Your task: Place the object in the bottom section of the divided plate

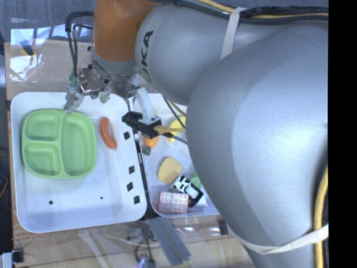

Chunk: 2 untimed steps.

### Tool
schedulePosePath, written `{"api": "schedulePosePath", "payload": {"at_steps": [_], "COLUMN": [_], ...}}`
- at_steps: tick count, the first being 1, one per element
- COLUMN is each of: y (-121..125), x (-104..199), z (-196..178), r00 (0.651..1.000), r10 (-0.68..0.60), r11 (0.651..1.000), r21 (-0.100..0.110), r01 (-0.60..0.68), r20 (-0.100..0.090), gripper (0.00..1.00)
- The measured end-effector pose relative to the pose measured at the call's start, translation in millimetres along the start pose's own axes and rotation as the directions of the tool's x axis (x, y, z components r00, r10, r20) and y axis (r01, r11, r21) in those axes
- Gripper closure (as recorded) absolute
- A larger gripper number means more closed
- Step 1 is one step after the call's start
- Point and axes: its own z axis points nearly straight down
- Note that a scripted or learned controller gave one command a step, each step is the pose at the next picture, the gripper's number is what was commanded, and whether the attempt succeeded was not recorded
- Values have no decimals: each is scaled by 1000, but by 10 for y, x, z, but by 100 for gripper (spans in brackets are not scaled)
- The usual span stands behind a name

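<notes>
Beside the green plate (59,144), the sausage (108,133) lies near-vertical (fingers' (71,100) spread unclear).

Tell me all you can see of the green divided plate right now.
The divided plate is pale green, plastic-looking, a rounded rectangle with raised ridges splitting it into three sections: one large on the right, two smaller on the left. All sections look bare. It lies flat in the left white bin, upper left. The end effector hovers at its top edge.
</notes>
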Motion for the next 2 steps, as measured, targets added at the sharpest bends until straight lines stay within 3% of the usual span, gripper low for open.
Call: {"api": "schedulePosePath", "payload": {"at_steps": [2], "y": [0], "x": [0], "z": [0], "r00": [1000], "r10": [0], "r11": [1000], "r21": [0], "r01": [0], "r20": [0], "gripper": [0]}}
